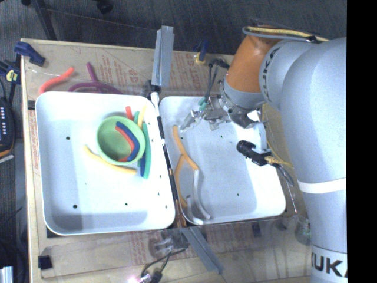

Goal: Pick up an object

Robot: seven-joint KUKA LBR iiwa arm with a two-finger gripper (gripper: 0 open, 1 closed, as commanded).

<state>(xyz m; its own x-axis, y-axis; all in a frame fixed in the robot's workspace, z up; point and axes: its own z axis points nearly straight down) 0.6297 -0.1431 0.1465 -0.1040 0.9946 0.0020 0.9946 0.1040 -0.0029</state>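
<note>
While the big grey arm [312, 128] leans in over the right-hand bin [259, 199], its orange band sits above the bin's far edge and the gripper [203, 115] hangs low over the far left corner; I can't make out how its tips are set, and nothing shows between them. The left bin [59, 199] carries the likeliest things to grab: a green bowl [121, 139] near its middle, with a blue curved piece [125, 131] and a red one lying in it, a yellow strip [109, 160] under its near rim and a green stick [146, 155] along its right side. In the right bin an orange curved strip [184, 152] and a pale grey one [197, 202] hug the left wall, leaving the floor toward the near right corner open.
</note>
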